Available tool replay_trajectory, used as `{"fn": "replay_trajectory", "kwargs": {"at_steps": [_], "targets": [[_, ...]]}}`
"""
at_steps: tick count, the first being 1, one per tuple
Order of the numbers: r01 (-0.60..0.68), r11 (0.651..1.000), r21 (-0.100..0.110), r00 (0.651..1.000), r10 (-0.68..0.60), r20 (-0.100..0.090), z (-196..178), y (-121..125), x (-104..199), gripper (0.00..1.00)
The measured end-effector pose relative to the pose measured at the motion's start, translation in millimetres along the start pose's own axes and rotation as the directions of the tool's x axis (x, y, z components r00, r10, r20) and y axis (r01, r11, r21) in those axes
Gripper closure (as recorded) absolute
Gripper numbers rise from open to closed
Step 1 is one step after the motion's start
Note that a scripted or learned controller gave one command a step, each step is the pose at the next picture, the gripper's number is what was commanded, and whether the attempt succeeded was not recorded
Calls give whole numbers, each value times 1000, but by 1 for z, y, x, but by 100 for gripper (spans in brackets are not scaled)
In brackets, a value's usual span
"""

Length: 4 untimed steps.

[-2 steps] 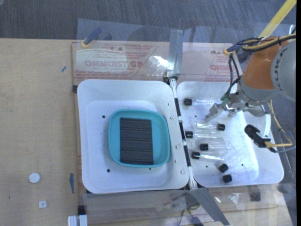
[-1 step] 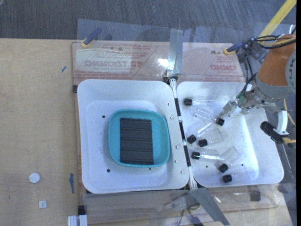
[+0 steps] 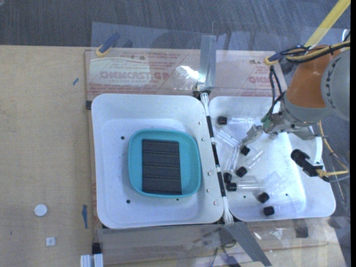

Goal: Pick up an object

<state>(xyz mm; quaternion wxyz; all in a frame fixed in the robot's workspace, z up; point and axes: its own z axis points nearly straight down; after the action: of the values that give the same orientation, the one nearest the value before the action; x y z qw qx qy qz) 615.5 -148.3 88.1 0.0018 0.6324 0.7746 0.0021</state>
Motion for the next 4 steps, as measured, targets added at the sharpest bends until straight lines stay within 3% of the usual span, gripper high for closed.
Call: {"fn": "replay_trajectory", "kwargs": {"at_steps": [1, 2, 3, 4], "targets": [[-17, 1000, -4, 1000, 17, 6, -2, -8, 52, 0], [10, 1000, 3, 1000, -10, 2, -8, 46, 30, 0], [2, 1000, -1, 1000, -2, 1, -1, -24, 40, 0], [12, 1000, -5, 1000, -12, 5, -2, -65, 62, 0]]}}
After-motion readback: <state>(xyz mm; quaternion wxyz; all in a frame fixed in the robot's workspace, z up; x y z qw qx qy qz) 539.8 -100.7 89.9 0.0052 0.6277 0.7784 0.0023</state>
